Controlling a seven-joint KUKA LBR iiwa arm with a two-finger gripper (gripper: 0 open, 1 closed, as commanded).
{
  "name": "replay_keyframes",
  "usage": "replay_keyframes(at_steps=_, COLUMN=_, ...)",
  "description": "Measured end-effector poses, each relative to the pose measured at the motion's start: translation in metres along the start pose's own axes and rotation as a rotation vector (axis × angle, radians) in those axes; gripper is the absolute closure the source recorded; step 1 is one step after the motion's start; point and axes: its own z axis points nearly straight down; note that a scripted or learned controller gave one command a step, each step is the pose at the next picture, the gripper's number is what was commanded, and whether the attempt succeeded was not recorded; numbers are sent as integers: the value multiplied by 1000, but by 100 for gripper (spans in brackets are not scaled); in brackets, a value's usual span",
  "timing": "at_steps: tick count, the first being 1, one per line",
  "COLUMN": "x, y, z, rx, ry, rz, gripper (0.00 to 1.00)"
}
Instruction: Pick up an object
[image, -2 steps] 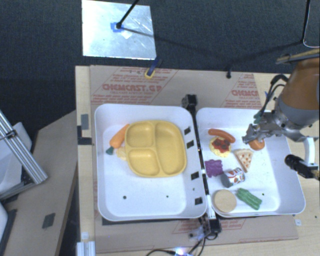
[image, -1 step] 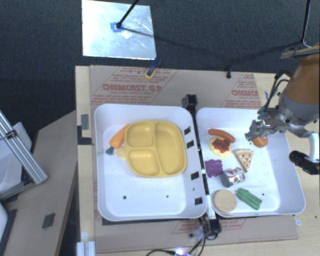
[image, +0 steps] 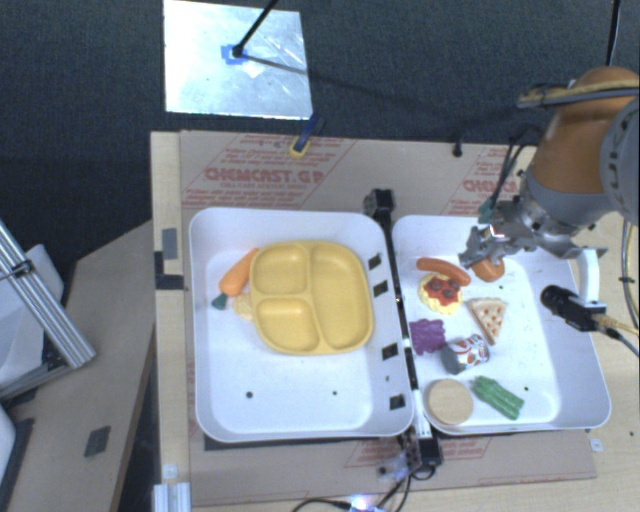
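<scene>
The end effector (image: 488, 250) is seen just above an orange toy (image: 489, 268) beside the hot dog (image: 443, 268); its grip state cannot be told.

I'm looking at a robot lab: two white bins (image: 300, 425) of toy food sit on a cardboard-topped table (image: 330, 165), with dark carpet around and an aluminium frame (image: 40, 300) at left.

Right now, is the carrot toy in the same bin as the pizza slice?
No, the carrot lies in the left bin beside the yellow tray, while the pizza slice is in the right bin.
</scene>
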Motion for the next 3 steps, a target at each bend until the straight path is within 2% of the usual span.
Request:
replay_keyframes(at_steps=2, x=86, y=58, z=-15, rx=0, ry=1, rz=1, gripper=100)
replay_keyframes(at_steps=3, x=78, y=58, z=1, rx=1, ry=0, rz=5, gripper=100)
